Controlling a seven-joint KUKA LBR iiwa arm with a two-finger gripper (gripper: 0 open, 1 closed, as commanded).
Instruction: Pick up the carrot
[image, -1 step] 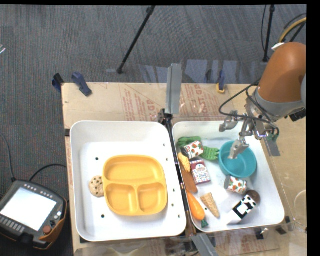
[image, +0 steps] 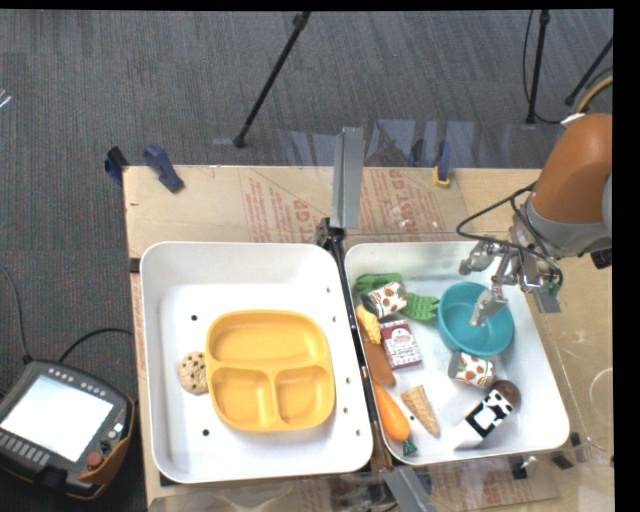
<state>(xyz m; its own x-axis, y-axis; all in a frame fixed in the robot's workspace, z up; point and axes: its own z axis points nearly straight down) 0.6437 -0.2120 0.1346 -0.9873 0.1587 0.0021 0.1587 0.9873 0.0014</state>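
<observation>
The carrot (image: 392, 412) lies in the right bin (image: 553, 385), against its left wall near the front corner, its long axis running from upper left to lower right. A brown sausage-like piece (image: 378, 364) touches its upper end and continues the same line along the wall. Above that piece sits a corn cob (image: 368, 324), also close to the wall. An ice cream cone (image: 423, 409) lies just beside the carrot on its right, tilted the same way. A red carton (image: 400, 343) rests beyond the cone, and a small can (image: 386, 298) stands on green leaves (image: 376, 283) behind it.

The gripper (image: 490, 305) hangs over a teal bowl (image: 476, 317) at the right bin's rear right, well apart from the carrot. A finger (image: 487, 308) points down into the bowl. How far the gripper is open cannot be told, and no item shows between its fingers. A second can (image: 473, 370) lies just in front of the bowl, and a black-and-white block (image: 490, 411) with a brown ball (image: 506, 391) lies near the front right corner.

The left bin (image: 170, 300) holds a yellow tray (image: 270, 369) with 3 compartments and a cookie (image: 193, 372) touching the tray's left edge. Both bins rest on the table (image: 230, 200). A tablet (image: 60, 415) lies on the floor to the left.
</observation>
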